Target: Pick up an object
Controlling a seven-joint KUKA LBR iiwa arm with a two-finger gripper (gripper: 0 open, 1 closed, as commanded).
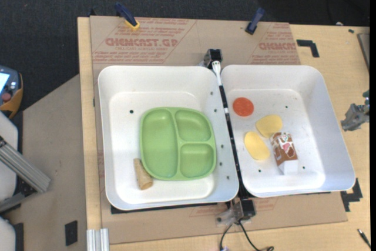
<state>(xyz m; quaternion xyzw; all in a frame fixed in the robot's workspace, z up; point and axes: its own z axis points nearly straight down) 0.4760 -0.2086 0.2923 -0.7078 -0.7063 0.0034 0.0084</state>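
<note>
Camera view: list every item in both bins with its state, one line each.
Green divided plastic tray: flat in the left bin, compartments bare.
Tan cork-like cylinder: lying on its side against the tray's lower left corner.
Red-orange round disc: flat in the right bin.
Two yellow oval pieces: flat, side by side.
Brown-and-white small carton: lying on its side.

Tray (176, 143) and cork (143, 174) in left bin (111, 126), carton (285, 151) in right bin (326, 126)
</note>
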